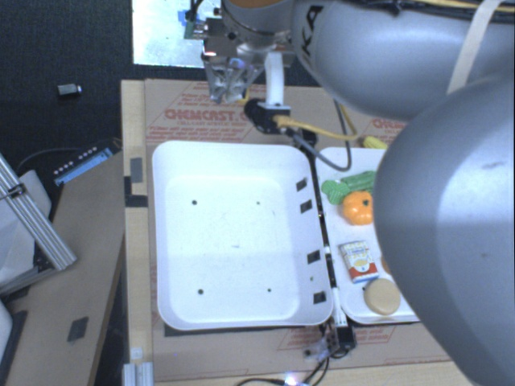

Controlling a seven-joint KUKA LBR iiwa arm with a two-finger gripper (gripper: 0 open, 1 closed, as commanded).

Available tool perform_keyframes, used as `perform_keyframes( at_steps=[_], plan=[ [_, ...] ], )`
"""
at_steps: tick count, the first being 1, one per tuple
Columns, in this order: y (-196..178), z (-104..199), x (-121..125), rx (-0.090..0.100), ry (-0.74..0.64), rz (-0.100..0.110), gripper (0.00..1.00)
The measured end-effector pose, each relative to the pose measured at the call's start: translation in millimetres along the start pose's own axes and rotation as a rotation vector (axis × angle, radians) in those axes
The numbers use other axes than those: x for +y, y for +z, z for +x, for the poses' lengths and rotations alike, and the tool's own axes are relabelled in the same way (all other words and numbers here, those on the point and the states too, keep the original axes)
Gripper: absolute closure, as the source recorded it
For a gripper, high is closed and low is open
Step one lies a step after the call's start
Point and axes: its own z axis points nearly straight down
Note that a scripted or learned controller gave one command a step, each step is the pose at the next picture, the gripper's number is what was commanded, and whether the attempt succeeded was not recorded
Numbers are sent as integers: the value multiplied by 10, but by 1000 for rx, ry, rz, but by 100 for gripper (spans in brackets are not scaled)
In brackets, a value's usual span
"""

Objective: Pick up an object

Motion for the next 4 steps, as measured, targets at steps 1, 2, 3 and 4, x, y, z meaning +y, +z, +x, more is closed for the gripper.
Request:
perform_keyframes(
  at_steps=[1, 2, 3, 4],
  plan=[
    [407, -6, -1094, -2, -1, 14, 100],
    [172, -29, -189, 0, 7, -3, 100],
    [-1163, -17, -321, 4, 1, -10, 100],
    [-1122, -20, -194, -1, 2, 2, 100]
  ],
)
